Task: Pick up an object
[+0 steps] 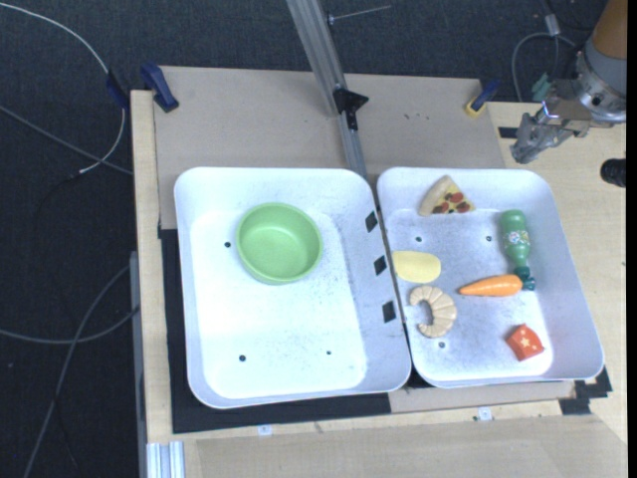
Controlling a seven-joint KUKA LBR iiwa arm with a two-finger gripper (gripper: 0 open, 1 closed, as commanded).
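a tan tabletop carries two white bins side by side. blue clamps grip its far edge. a metal pole slants above; dark carpet with cables surrounds it.

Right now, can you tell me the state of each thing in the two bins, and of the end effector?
Green bowl: upright, in the left bin.
Pizza slice: flat, in the right bin.
Green bottle: on its side.
Carrot: on its side.
Yellow piece: flat.
Croissant: flat.
Red piece: resting on the bin floor.
End effector: beyond the right bin's far corner, holding nothing.
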